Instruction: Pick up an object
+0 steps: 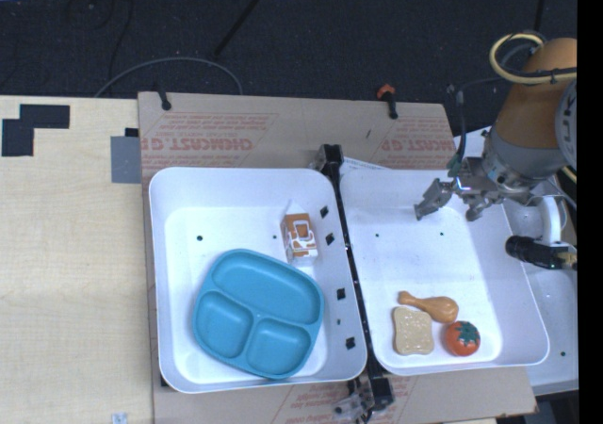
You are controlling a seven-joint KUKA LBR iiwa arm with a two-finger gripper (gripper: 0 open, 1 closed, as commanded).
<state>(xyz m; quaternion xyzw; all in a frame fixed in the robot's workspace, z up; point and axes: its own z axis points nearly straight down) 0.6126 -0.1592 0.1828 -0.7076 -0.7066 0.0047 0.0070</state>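
Note:
In the right bin (528,337), near its front edge, lie a tan drumstick (430,304), a slice of bread (413,331) and a red tomato (462,338). A small orange and white carton (300,236) stands in the left bin (174,224), just behind a blue divided plate (256,312). My gripper (450,207) hangs over the back part of the right bin, well behind the three food pieces. Its fingers are spread open and hold nothing.
A black divider (341,252) with clips runs between the two bins. The arm's grey wrist and orange band (532,121) reach in over the right bin's far right corner. Brown cardboard (283,135) lies under the bins, pale bench to the left.

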